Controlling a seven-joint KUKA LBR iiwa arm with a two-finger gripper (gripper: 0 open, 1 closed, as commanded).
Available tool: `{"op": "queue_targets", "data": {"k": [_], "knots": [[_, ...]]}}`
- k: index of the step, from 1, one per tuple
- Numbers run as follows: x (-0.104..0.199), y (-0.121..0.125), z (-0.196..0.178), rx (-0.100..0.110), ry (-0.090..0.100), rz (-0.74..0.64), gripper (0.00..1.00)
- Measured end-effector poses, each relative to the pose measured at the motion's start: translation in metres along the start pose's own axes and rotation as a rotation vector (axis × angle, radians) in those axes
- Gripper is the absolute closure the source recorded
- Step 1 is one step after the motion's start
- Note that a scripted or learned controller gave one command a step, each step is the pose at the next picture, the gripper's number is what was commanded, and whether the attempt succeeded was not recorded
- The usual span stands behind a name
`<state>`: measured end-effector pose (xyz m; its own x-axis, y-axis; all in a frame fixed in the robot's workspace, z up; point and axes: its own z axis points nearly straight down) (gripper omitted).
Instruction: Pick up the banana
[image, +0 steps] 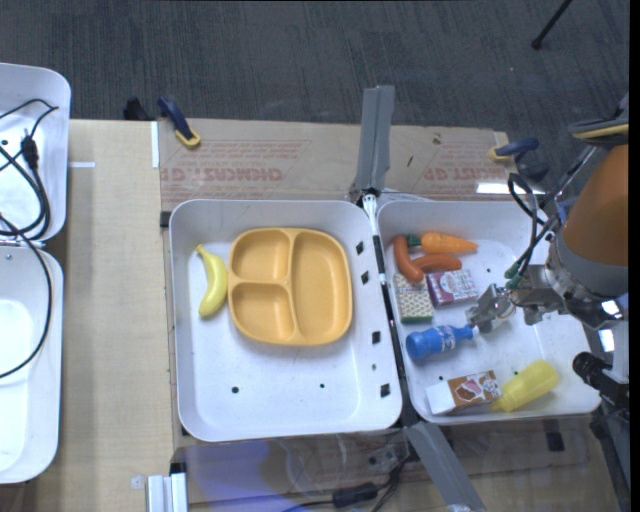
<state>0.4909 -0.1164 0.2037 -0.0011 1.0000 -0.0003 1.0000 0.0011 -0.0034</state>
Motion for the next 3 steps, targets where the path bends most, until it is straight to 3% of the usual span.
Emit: {"op": "queue_targets", "data": {"k": [1, 2, 3], "knots": [[-0.066, -0.010, 0.104, -0.001, 0.001, -0.134, 0.00], [-0.105, -0.013, 0.112, -0.004, 0.001, -0.462, 0.00], [-0.105, -0.012, 0.103, -0.005, 0.001, -0.459, 1.00]]}}
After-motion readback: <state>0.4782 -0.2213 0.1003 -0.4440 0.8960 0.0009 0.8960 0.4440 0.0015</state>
